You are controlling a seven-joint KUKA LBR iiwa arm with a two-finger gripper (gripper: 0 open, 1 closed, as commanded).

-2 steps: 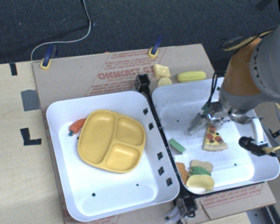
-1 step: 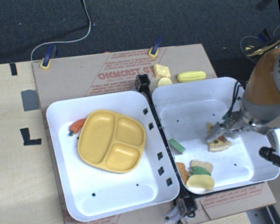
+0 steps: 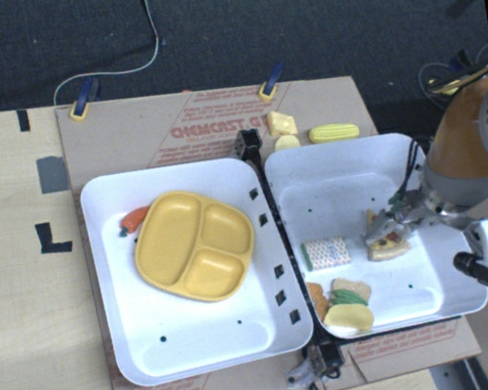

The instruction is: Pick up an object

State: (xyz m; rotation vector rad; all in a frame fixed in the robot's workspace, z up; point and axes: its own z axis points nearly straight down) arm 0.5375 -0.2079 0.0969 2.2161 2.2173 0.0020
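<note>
We can't resolve the gripper [image 3: 385, 229] fingers, so its state is unclear; it sits low over a tan food piece [image 3: 388, 248] near the right bin's [image 3: 339, 158] right edge. 1 yellow divided plate [image 3: 195, 245] lies in the left bin [image 3: 130, 345].

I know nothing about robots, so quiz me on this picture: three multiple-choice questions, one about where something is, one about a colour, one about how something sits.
1. Where is the yellow tray?
A. left bin
B. right bin
C. on the cardboard

2. What colour is the band on the arm?
A. blue
B. orange
C. green

3. How does the corn lie?
A. inside the right bin
B. on the tray
C. outside the bins, on the cardboard

Answers:
1 A, the tray rests in the left bin.
2 B, the band above the wrist is orange.
3 C, it lies beyond the right bin rim.
</note>
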